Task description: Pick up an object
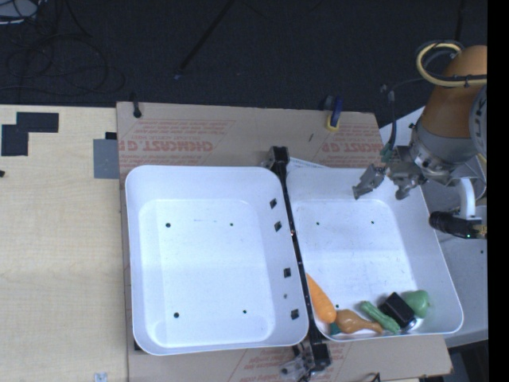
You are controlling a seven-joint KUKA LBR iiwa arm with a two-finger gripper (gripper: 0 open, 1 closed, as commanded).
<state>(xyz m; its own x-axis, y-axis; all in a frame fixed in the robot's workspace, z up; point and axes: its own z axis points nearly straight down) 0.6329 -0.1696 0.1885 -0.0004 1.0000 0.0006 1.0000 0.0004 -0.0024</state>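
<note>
— What am I looking at for a pick?

— I'm seeing a small heap lying in the near right corner of the right bin [413, 237]: an orange carrot-shaped piece [320, 298] leaning along the divider side, a tan-orange lump [355, 321] just beside it, a green stick-like piece [378, 316], a black block [397, 309] and a rounded green thing [416, 301] touching it.

— Anything unclear?

— The pieces are overlapping, so I'm not making out where each ends, and the black block is covering part of the green ones. The arm [453, 110] is getting cut off at the right edge.

— And the hand?

— The hand [386, 180] is hovering over the far right rim of the right bin, well apart from the heap. I'm seeing its two fingers spread apart, gripping nothing.

— Surroundings?

— The left bin [131, 237] is sitting beside it on cardboard [238, 138] over the surface [56, 245], with a clamp [333, 111] at the cardboard's far edge.
</note>
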